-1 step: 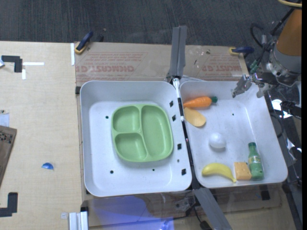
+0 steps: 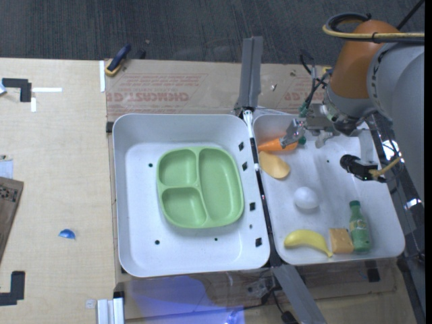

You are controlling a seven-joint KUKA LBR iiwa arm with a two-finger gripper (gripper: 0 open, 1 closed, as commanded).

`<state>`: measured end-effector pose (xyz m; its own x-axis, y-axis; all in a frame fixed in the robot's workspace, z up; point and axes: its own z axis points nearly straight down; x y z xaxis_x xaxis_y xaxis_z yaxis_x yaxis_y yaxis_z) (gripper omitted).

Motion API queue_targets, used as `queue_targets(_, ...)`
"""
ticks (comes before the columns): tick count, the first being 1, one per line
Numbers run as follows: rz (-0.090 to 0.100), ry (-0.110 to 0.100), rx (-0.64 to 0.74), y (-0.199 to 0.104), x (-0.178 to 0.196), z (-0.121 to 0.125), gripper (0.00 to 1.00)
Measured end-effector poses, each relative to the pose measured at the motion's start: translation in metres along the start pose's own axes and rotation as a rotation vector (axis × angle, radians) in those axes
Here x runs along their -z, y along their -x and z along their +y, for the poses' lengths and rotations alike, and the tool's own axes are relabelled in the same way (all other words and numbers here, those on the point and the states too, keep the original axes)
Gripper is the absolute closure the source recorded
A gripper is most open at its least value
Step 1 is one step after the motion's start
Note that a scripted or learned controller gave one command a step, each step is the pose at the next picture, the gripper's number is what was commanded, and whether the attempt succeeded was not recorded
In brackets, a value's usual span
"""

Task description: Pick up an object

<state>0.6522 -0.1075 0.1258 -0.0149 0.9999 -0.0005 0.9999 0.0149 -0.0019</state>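
Crowding right bin's (image 2: 378, 248) far corner: end effector (image 2: 294, 138)

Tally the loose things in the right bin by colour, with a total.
Orange: 1, carrot
Yellow: 2, chip-shaped piece, banana
White: 1, ball
Green: 1, bottle
Tan: 1, block
Total: 6

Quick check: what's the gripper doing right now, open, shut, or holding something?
Gripper: down at the carrot in the right bin; open or shut cannot be told.

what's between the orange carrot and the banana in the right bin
In the camera view, between the carrot and the banana lie a tan chip-shaped piece and a white ball.
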Motion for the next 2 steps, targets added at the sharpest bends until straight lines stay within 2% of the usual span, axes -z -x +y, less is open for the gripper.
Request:
queue_targets(1,0.001,0.017,-0.117,-0.011,-0.024,0.012,0.0)
queue_targets(2,-0.001,0.021,-0.117,-0.009,-0.01,0.013,1.0)
